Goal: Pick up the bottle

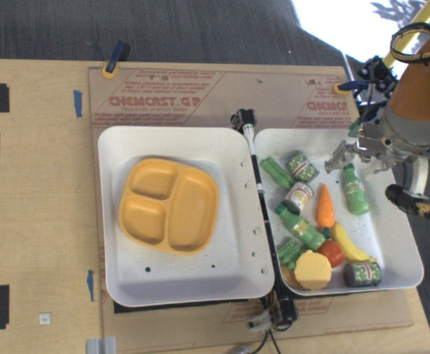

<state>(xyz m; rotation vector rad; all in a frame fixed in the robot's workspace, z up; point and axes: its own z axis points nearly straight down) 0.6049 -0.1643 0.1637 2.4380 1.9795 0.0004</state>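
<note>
Hovering hand point(349, 155) above green bottle point(355, 190), right bin point(399, 234), carrot point(325, 206) beside

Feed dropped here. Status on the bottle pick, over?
Gripper over right bin. Green bottle lying just below it, not lifted. Carrot close alongside.

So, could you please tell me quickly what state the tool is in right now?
Tool: above the small green plastic bottle in the right white bin; open or shut cannot be told.

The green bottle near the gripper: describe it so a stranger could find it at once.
Look in the right-hand white bin, at its far right side. The green bottle lies there just below the gripper, right of the orange carrot; unlike the small cans, it is long with a narrow neck.
</note>
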